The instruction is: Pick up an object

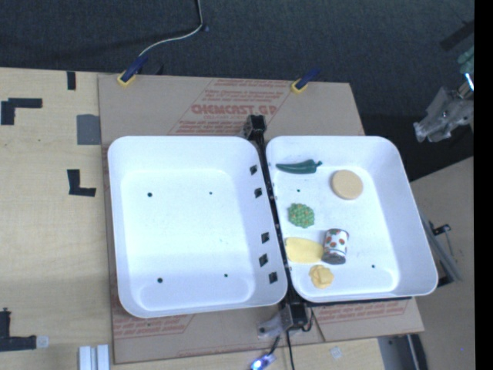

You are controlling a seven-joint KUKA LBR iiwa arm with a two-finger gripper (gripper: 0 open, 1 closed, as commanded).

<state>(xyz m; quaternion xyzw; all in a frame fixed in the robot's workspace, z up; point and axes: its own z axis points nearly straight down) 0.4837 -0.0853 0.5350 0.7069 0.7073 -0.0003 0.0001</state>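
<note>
From my seat I see the pincer (pixel 445 119) at about two o'clock in the frame, close to the right edge. It is pale grey and blurred, hanging above the dark floor beyond the counter's far right corner. Its pale metal parts slant down toward eight o'clock. The arm behind it runs off the right edge, a dark piece showing at about one o'clock. I cannot make out how the tips stand at this blur.
</note>
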